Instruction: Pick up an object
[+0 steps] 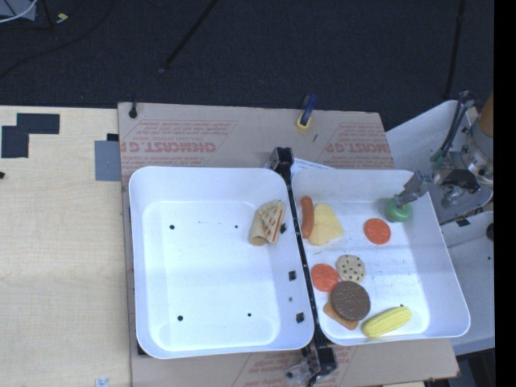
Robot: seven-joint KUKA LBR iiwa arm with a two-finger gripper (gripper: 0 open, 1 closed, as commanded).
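The arm [476, 147] is cut off at three o'clock, its gripper [409, 192] too small for the finger spacing to be judged, while the green object [397, 210] below it is partly covered and a tan piece [339, 316] is largely hidden under the brown cookie [350, 301].

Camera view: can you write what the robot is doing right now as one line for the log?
gripper: over right bin far right corner | at green object, grasp unclear | left bin: one wrap | task: not yet done

The arm [476, 156] is grey metal with an orange band and thin dark cables.
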